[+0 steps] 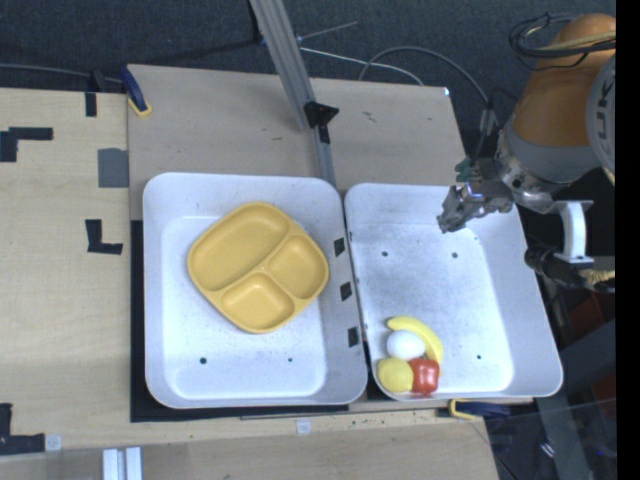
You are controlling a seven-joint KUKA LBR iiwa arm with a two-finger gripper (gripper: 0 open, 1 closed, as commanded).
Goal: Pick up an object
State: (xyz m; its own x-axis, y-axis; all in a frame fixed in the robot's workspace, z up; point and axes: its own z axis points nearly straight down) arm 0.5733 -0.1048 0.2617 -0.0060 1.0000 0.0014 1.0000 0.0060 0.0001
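Two white bins (160, 268); one yellow divided plate (258, 266) at nine o'clock. Four toy foods (410, 356) clustered at five o'clock. Gripper (452, 218) at two o'clock, spread or pressed impossible to tell.

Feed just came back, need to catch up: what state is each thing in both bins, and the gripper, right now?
Gripper: over the right bin's upper part, nothing visible between its fingers.
Yellow divided plate: flat in the left bin, right side up, compartments bare.
White ball: resting in the right bin, lower left corner.
Banana: lying curved around the ball.
Yellow round fruit: touching the ball, against the bin wall.
Red object: beside the yellow fruit.
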